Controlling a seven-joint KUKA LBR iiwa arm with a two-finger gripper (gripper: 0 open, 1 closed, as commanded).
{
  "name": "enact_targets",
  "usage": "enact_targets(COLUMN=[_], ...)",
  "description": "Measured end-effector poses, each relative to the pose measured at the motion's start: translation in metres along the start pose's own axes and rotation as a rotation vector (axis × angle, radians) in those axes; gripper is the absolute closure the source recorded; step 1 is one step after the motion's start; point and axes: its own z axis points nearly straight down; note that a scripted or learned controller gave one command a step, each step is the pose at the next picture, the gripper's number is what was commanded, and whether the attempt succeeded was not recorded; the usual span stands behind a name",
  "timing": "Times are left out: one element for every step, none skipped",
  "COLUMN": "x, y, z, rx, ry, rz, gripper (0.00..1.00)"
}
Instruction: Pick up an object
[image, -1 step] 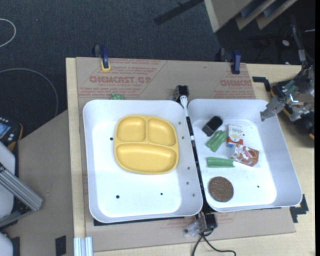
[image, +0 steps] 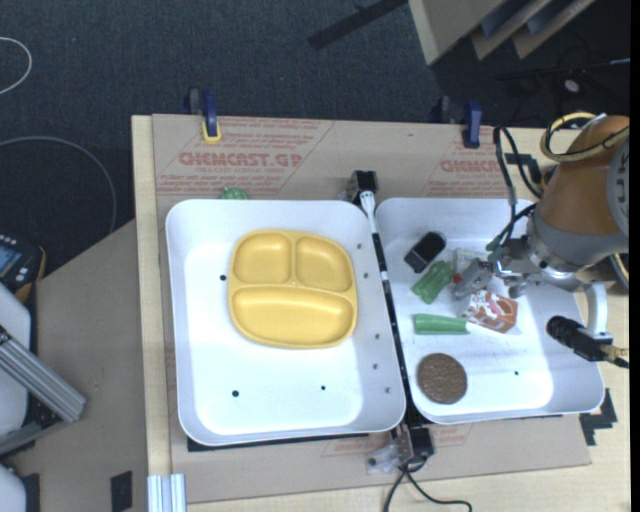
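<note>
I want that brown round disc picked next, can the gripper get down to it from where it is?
Probably yes. The brown disc lies flat in the right bin, apart from the other things, with nothing over it; the gripper hovers just beyond it.

The right bin (image: 530, 385) is crowded near the top. A black block (image: 426, 249), two green pieces (image: 432, 281) (image: 440, 323) and an orange-and-white packet (image: 495, 312) sit close together there, and the hand (image: 478, 283) hangs right over them. Below the packet, the brown disc (image: 441, 378) lies with bare white floor to its right. The left bin (image: 200, 330) has a yellow tray (image: 293, 288) in its middle, with open floor below the tray.
</note>
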Motion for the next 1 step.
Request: enact_targets(x=[0.0528], y=[0.0482], z=[0.032], rx=[-0.016], ry=[-0.01], rz=[0.0], gripper=[0.0])
